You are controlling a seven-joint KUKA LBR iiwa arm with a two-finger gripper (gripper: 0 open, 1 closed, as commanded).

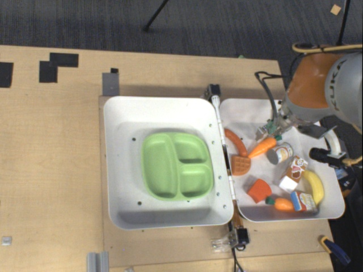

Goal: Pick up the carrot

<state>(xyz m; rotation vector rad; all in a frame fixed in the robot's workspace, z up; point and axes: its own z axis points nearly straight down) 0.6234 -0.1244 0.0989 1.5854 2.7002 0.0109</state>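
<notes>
Orange and tapered, the carrot (262, 148) is lying tilted in the right bin (244, 113), near its middle, with its green top pointing up and to the right toward my claw (274, 127). My claw is hovering at that green end; whether it is touching the carrot, and whether it is wide or narrow, I cannot tell from this slant. A sausage (236, 141) is lying just left of the carrot, with a waffle piece (240, 165) below it. A silver can (280, 153) is sitting just right of the carrot. A red block (260, 190), a second small carrot (282, 204), a banana (315, 186) and small cartons are crowding the bin's lower part. A green divided plate (177, 165) is resting in the left bin (122, 123). Both bins are sitting on the tan tabletop (51, 169).
</notes>
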